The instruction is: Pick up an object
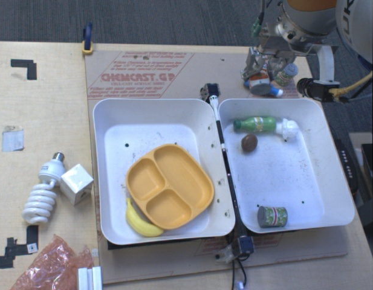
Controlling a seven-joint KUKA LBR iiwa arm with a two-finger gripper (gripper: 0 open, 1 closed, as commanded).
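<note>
Premises present as a robotics test lab: a grey-and-orange industrial arm (313,5) stands over two white bins (107,162) clamped side by side on a printed cardboard-covered bench (138,71), with black tape markers (24,67) and stray test props such as a spiral bulb (42,195) alongside.

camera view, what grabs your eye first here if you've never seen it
The orange divided tray in the left bin, tilted over a banana. Then the green bottle at the right bin's far end, and the tool hanging beyond that bin's far rim.
</note>
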